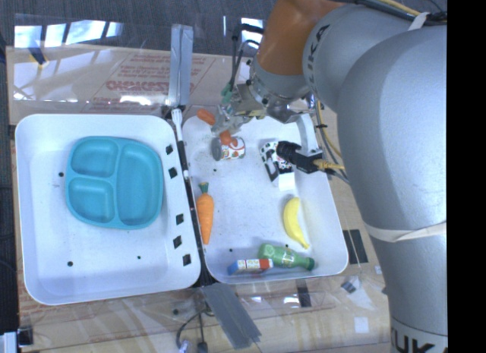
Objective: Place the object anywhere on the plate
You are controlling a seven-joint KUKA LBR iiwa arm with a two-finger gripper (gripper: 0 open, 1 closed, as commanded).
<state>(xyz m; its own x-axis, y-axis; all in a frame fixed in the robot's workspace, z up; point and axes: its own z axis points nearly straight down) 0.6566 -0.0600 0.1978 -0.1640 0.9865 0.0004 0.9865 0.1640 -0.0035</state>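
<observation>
Left bin [34, 215]: contains the blue sectioned plate [115, 181], lying flat toward the upper half. Nothing resting on any of its three compartments, so placement judged not yet done.

Right bin [228, 264]: contains all loose items. Carrot [205, 212] lying along the left wall, just beside the divider. Green bottle [286, 257] and a small red-and-white marker-like piece [249, 266] along the near wall, touching or nearly so. Banana [294, 222] right of centre. Small orange piece [206, 117] near the far left corner. Small can with red-and-white label [231, 147] in the upper part of the bin.

Gripper [225, 125]: positioned low over the far left area of the right bin, directly above or against the small can. Finger opening: cannot tell; tips too blurred and cluttered to resolve. Contact with the can likewise unclear, so no grasp confirmed.

Progress estimate: early stage. Remaining: secure one object, lift clear, carry leftward over the divider, release onto the plate.
</observation>
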